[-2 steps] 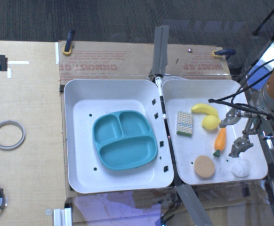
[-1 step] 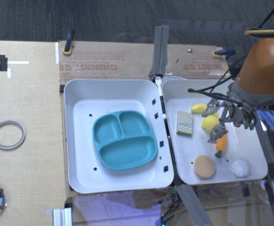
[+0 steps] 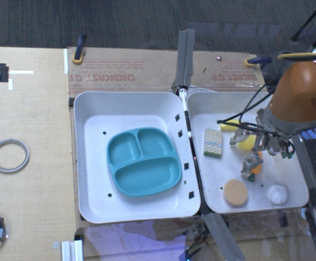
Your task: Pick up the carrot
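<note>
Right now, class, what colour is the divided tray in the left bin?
Teal blue tray, clearest in the camera view.

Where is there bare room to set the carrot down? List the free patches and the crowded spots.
Free: the blue plate's three compartments in the left bin; the bare back floor of the right bin, behind the sponge. Crowded: the right bin's front half, where the gripper, carrot, round wooden disc and white ball cluster.

The carrot [image 3: 256, 166] is mostly hidden beneath the gripper [image 3: 250, 166], and a yellow object [image 3: 248, 142] just above the jaws sits half covered by cables.
</note>
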Robot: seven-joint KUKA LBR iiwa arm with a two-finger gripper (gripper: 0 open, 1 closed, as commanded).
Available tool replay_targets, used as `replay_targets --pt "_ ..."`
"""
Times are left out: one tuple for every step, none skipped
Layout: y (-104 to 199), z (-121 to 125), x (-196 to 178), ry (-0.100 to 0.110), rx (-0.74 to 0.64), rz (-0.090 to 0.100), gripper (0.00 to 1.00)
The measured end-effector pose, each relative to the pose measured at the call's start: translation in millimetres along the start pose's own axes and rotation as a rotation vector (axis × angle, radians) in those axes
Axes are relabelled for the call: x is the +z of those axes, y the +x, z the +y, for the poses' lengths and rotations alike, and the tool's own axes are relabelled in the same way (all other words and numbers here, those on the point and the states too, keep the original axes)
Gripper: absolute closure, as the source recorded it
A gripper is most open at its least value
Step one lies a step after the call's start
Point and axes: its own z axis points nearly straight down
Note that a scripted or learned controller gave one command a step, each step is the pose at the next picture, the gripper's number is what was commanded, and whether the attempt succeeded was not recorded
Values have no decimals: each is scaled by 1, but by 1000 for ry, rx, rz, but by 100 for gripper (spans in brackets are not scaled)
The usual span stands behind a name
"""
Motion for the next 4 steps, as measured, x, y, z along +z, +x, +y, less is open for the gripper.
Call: replay_targets --pt "-2 1 -9 1 -4 -3 100" --pt "-50 41 -103 0 -51 -3 100" --pt "-77 -53 -211 1 -149 -4 100" --pt "-79 -53 -220 1 -146 -9 100"
